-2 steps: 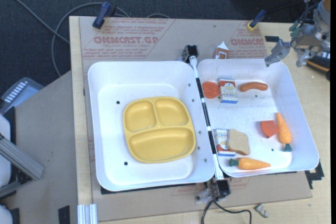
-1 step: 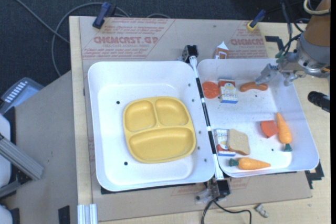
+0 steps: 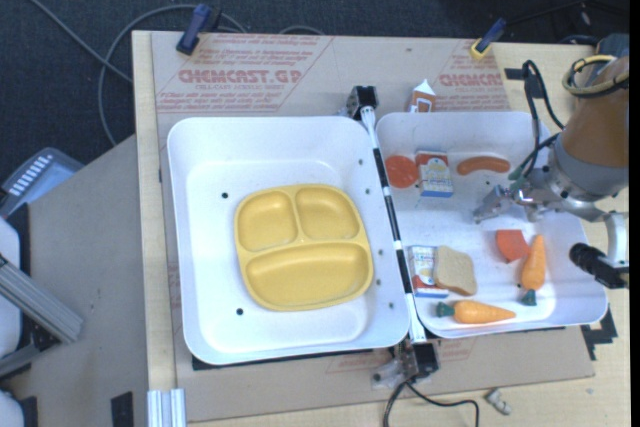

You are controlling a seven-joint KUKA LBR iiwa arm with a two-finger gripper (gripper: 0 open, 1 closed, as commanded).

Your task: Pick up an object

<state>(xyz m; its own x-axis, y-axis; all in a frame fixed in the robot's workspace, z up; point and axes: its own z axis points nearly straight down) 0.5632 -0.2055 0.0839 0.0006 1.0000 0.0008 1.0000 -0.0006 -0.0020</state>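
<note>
Carrot (image 3: 476, 313) lies at right bin's (image 3: 570, 315) near edge; bread (image 3: 456, 269) behind it, second carrot (image 3: 534, 265) beside red block (image 3: 511, 244). Gripper (image 3: 497, 206) hovers mid-bin, nothing visibly held; fingers' state cannot be told. Approach step; next needs descent onto one item.

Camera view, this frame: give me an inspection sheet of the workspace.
Surface: two white bins on a brown board.
Job's things: right bin holds two carrots, bread slice, sausage, small carton, red pieces.
Clutter: yellow divided plate in left bin.
Grippers: tool low in the right bin, nothing visibly held.
Cables: grey cable on the floor, upper left.
Surroundings: dark carpet.
</note>
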